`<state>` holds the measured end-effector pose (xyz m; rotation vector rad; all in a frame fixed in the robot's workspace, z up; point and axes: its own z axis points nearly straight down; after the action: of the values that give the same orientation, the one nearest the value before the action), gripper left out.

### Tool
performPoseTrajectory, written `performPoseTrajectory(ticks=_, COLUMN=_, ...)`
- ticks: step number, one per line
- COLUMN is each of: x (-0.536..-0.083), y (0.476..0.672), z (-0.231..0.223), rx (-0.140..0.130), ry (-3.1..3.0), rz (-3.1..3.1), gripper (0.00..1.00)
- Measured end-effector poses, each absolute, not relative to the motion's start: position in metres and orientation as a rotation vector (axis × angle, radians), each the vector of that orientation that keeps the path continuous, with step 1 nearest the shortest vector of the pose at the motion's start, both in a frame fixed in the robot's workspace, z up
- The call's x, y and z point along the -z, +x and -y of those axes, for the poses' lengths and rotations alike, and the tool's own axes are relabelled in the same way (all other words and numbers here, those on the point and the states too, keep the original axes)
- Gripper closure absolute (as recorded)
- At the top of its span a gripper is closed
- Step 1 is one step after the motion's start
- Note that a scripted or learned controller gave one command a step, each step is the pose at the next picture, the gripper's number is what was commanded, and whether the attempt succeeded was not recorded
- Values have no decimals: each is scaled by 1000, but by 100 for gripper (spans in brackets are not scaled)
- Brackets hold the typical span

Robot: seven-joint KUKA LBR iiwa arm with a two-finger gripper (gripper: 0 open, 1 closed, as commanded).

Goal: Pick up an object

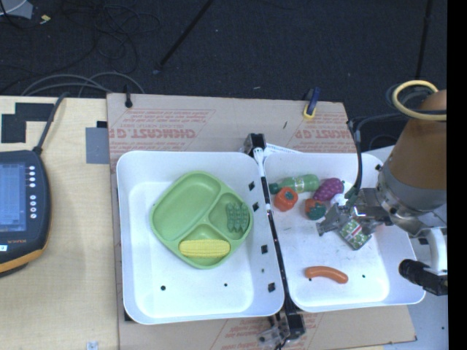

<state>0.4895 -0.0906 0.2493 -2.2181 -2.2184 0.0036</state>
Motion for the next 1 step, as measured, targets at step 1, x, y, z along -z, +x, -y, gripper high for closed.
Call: performPoseTrajectory(ticks=1, x=-259, y=490, z=91, rx=-6, ry=-2217, rz=2216, gripper=100)
